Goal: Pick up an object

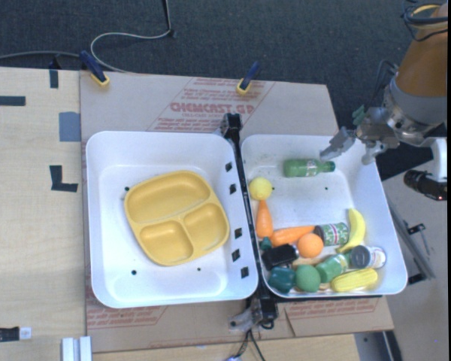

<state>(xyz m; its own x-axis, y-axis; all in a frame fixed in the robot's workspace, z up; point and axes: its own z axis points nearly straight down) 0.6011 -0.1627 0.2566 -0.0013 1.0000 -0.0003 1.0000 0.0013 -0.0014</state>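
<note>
Reaching in from the right, a grey KUKA arm held its gripper (355,146) above the upper right corner of a crowded bin, its two fingers spread wide and holding nothing. At left, a yellow divided tray (177,216), smooth moulded plastic with three shallow compartments, lay tilted in the left bin (105,277). Along the right bin (383,224)'s left wall sat a small yellow lemon (261,188) and, just below it, a tapered orange carrot (264,219). A green bottle (307,168) lay on its side near the top of that bin, apart from the rest, its cap end pointing toward the open fingers and just beside them. It looked the likeliest target. Toy food crowded the lower end: a second carrot (291,235), a round orange (310,245), a labelled can (331,234), a curved banana (355,229), a knobbly corn cob (353,280) and darker green pieces touching one another. Taking the bottle cleanly would likely mean dropping straight down over its middle with the fingers straddling its narrow width, since a smooth rounded body could roll or squirt out of an off-centre pinch. The bin wall close by left little room for the outer finger.
</note>
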